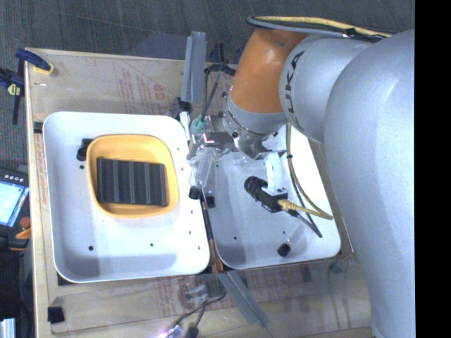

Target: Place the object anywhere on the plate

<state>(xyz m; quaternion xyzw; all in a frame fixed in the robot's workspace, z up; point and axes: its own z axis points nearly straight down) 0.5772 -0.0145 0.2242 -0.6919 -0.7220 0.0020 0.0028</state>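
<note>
So the biggest thing here by far is the grey arm (352, 118), coming in from the right and covering most of the right bin (239, 252), with the orange band (262, 76) sitting just above the wrist. Under everything is the wooden bench (106, 72) with red print on it. It carries the two white bins side by side, and the left bin (63, 245) is in full view. Inside the left bin, a bit toward its upper half, is the yellow plate (130, 146), rounded-rectangle shaped. The object (132, 182) is a dark ribbed slab lying flat right in the middle of that plate, well inside the rim on every side. The gripper (202, 169) is down low at the divide between the two bins, just beside the plate's right edge but apart from the object. Honestly it's all clear plastic and glare down there, so I can't tell how far open it is, and I see nothing held in it. A black fitting (261, 192) with a yellowish cable (306, 210) hangs over the right bin, and a small dark bit (283, 248) lies near that bin's lower right corner.
</note>
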